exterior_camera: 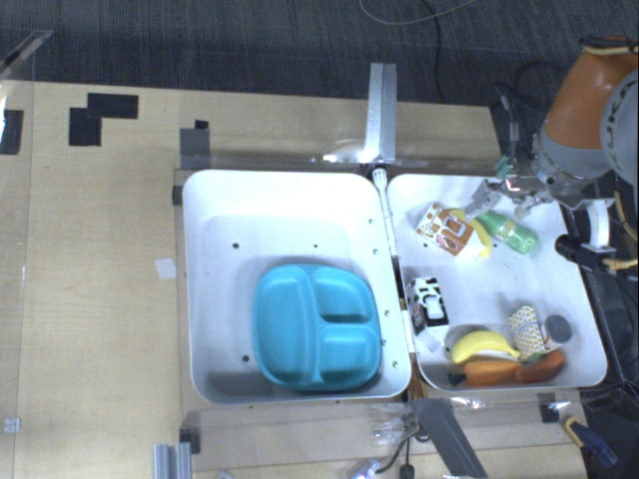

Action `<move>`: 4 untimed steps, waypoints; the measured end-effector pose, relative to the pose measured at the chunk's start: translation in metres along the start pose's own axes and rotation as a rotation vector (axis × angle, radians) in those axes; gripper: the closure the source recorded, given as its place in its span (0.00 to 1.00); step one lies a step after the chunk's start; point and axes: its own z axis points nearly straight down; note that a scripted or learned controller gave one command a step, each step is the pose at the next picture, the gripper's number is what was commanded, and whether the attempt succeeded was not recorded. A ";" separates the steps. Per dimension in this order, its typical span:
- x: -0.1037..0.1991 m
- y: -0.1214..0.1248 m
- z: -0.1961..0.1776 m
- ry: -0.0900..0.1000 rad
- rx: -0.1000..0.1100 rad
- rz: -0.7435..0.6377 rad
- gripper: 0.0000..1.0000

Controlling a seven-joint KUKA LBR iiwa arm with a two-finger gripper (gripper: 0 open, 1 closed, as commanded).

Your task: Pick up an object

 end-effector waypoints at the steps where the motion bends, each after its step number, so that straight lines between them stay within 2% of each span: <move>1: -0.037 0.002 0.039 -0.004 -0.021 0.055 0.00; 2: -0.040 -0.025 0.060 0.000 -0.002 0.015 0.00; 3: -0.039 -0.025 0.049 0.000 -0.002 0.013 1.00; 4: 0.016 -0.012 -0.016 0.001 0.001 0.042 1.00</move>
